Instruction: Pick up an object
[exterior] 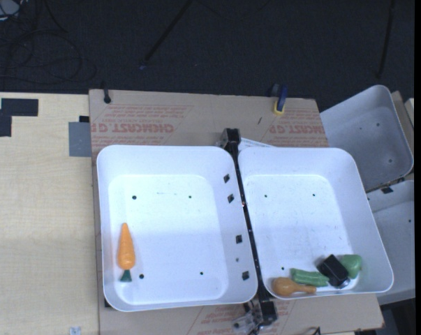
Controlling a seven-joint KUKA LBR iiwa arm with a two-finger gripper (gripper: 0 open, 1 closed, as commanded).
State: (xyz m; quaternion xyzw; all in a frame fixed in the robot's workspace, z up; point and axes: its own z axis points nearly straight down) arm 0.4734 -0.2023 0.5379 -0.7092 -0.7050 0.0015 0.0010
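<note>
Both white bins look smooth, slightly glossy plastic. The board beneath them is matt brown printed cardboard. The carrot and green piece look like smooth plastic. The bench looks like pale wood.

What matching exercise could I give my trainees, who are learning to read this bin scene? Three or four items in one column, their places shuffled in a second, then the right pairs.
Column one:
1. orange plastic toy carrot
2. small black block
3. orange pear-shaped toy
4. blue and yellow clamp

Column two:
A. lower right corner of the right white bin, over green toys
B. far edge of the brown cardboard sheet
C. lower left of the left white bin
D. near wall of the right white bin, towards the divider

Pairs: 1-C, 2-A, 3-D, 4-B
</note>
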